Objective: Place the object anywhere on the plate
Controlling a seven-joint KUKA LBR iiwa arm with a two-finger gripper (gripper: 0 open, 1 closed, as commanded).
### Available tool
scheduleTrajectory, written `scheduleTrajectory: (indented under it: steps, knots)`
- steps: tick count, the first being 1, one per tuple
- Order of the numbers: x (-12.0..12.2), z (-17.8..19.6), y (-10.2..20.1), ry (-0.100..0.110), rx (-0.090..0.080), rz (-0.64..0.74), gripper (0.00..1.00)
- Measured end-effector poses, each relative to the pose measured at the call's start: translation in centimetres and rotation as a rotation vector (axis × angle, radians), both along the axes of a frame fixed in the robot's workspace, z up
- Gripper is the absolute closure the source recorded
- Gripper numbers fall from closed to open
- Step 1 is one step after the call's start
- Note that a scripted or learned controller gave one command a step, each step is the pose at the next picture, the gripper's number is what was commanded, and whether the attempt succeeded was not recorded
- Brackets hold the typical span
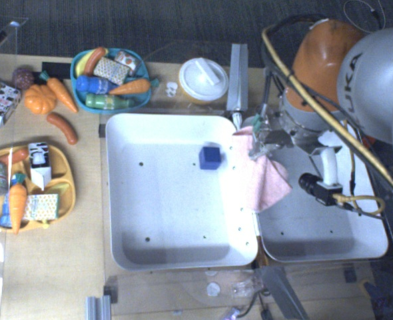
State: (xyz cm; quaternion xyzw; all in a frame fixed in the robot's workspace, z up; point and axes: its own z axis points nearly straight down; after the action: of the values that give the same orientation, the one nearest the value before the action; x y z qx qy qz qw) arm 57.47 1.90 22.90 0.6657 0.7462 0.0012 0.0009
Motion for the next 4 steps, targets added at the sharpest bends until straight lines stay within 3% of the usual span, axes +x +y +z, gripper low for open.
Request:
scheduleTrajectory:
  steps: [2, 3, 4]
  knots:
    - [2.3, -0.7, 9.4, -0.004, -0.002, 0.804, 1.00]
    - [1.9, -1.3, 13.1, -0.004, -0.003, 1.203, 1.00]
    - [1.5, -0.3, 13.3, -0.006, -0.005, 1.455, 1.00]
